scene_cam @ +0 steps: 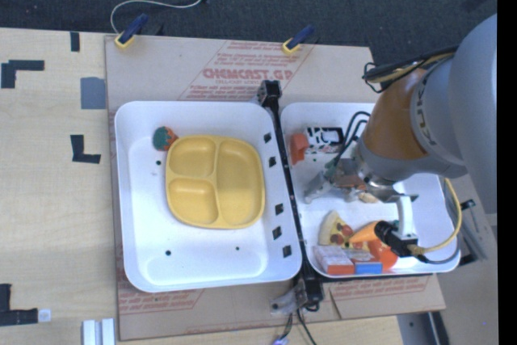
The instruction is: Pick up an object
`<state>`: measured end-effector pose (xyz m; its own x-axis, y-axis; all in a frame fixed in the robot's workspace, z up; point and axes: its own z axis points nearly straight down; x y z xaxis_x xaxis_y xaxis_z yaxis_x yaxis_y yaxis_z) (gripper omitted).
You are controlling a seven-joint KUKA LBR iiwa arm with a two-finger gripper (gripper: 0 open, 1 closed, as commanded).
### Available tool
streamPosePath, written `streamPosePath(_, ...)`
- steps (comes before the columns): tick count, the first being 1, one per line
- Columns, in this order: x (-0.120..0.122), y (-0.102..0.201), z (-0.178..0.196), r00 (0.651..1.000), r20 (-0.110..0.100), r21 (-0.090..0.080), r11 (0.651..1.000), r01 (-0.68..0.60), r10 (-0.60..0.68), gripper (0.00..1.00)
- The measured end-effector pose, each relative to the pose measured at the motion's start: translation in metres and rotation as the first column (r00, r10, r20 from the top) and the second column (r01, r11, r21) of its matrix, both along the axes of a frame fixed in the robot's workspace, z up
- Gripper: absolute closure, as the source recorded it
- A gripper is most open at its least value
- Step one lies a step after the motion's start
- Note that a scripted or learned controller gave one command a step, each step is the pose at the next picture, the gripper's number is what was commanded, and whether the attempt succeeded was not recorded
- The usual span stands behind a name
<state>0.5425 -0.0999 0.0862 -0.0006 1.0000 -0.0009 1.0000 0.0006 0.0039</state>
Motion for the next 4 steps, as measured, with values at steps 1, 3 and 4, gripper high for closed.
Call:
streamPosePath(1,0.052,-0.002,0.023,1.0,-0.003,0.0,1.0,0.0,0.0,0.0)
streamPosePath(3,0.022,0.004,0.0,1.0,0.0,-0.001,1.0,-0.001,0.001,0.0)
streamPosePath(4,-0.058,0.003,0.0,1.0,-0.002,0.0,1.0,0.001,-0.001,0.0)
